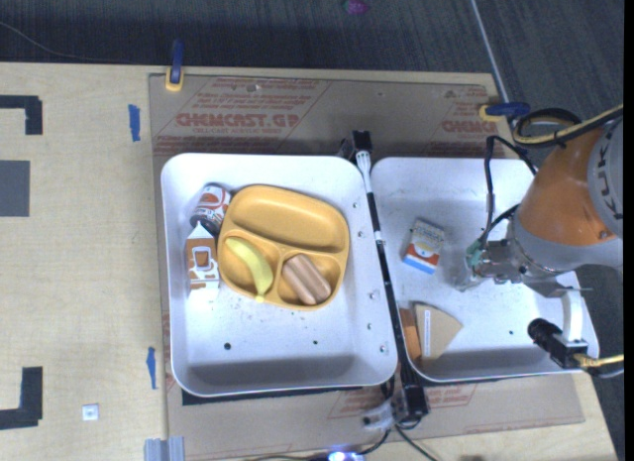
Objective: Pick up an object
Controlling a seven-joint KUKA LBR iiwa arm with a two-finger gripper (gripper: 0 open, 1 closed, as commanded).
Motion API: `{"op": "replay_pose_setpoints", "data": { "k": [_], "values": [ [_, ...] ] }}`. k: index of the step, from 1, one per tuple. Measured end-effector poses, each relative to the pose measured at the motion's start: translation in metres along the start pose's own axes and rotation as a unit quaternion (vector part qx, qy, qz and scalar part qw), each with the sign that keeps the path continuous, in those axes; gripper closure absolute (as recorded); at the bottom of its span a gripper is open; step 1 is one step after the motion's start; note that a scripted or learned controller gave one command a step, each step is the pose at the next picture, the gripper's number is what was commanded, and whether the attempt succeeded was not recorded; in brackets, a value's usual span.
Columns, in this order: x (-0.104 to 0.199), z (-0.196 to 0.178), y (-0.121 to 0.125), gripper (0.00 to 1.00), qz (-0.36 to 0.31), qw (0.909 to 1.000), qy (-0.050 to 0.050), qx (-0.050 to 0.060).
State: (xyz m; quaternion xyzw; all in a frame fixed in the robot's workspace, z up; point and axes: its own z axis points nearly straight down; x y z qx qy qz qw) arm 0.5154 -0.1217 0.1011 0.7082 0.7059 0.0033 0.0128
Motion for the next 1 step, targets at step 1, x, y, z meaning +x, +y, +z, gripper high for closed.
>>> {"op": "replay_pose_setpoints", "data": {
  "k": [1],
  "values": [
    [0.0965,-0.0867,-0.0177,1.00,-0.002,0.9999,0.007,0.011]
  ]
}}
